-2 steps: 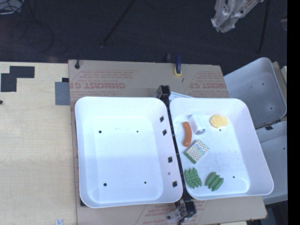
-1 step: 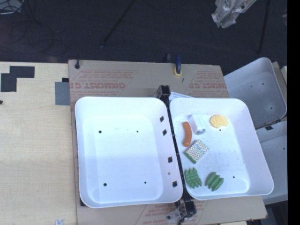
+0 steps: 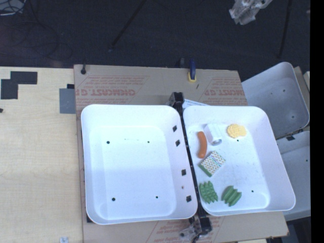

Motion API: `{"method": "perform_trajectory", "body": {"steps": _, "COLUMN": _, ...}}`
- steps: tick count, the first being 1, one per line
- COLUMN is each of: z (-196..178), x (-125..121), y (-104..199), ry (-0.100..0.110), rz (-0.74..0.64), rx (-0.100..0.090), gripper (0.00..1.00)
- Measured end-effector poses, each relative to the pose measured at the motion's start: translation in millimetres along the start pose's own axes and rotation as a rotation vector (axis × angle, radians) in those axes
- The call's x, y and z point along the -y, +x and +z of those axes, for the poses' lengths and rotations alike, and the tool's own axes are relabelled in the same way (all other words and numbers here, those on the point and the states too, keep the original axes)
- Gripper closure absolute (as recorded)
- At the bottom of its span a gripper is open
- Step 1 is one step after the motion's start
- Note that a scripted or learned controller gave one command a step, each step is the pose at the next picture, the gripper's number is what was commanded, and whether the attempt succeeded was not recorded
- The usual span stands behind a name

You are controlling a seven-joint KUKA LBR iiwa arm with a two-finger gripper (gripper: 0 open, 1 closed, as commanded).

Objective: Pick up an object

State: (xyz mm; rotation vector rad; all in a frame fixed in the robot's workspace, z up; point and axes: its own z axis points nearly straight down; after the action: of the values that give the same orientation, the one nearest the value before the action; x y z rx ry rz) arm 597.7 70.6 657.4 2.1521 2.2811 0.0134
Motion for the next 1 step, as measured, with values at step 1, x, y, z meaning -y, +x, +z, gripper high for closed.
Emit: {"method": "perform_trajectory", "body": {"steps": 1, "z": -9.3, "x": -2.0, "y": 1.4, "ry": -0.017, "rz": -0.004, "rx": -0.001, "gripper": 1.0}}
